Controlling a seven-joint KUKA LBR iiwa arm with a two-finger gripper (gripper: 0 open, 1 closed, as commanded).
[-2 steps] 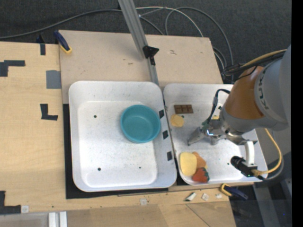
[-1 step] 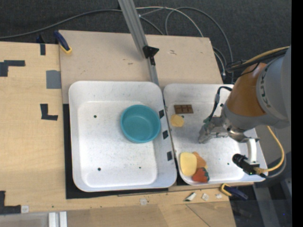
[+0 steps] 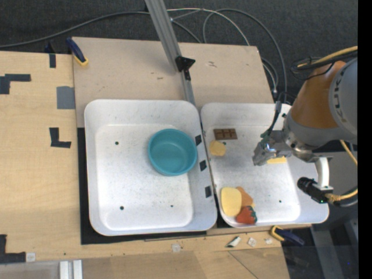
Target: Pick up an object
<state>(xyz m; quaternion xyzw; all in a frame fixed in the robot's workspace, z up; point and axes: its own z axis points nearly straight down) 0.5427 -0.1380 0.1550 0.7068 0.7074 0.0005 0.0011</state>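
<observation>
White bins: two shallow trays side by side on the bench, the left bin [image 3: 104, 173] and the right bin [image 3: 290, 211]
Left bin contents: a teal bowl [image 3: 172, 151] upright, near the bin's right wall
Right bin contents: a brown chocolate-like bar [image 3: 225, 134] near the far-left corner; a small pale yellow round piece [image 3: 217, 149] just below the bar; a yellow, orange and red cluster of toy food [image 3: 238, 204] near the front-left corner; a yellow flat piece [image 3: 277, 160] just beside the gripper
Arm: grey with an orange band, reaching in from the right
Gripper [image 3: 263, 156]: low over the right bin's middle; whether it is open or closed cannot be told, and nothing is seen held
</observation>
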